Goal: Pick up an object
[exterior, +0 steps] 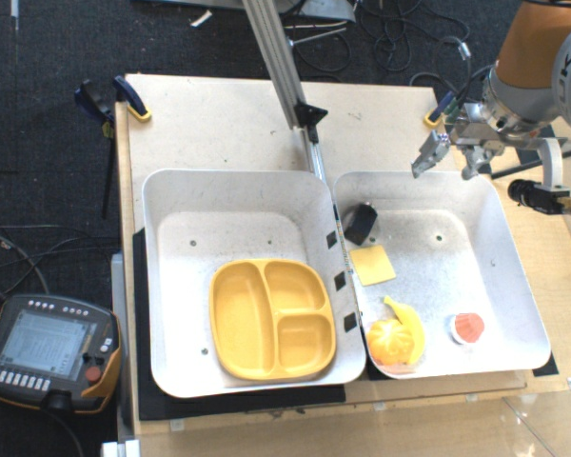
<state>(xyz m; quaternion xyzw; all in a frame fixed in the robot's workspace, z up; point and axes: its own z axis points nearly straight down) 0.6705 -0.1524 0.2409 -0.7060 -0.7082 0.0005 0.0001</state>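
Upper right of frame, gripper (449,158) hangs w/ fingers spread, holding nothing, above the right bin (514,246); lower down in it lies a flat yellow sponge (373,265) — prob. light, soft, squashy — best pinched across its narrow edges.

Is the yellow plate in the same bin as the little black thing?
No, the yellow plate lies in the left bin, while the little black thing sits in the right bin.
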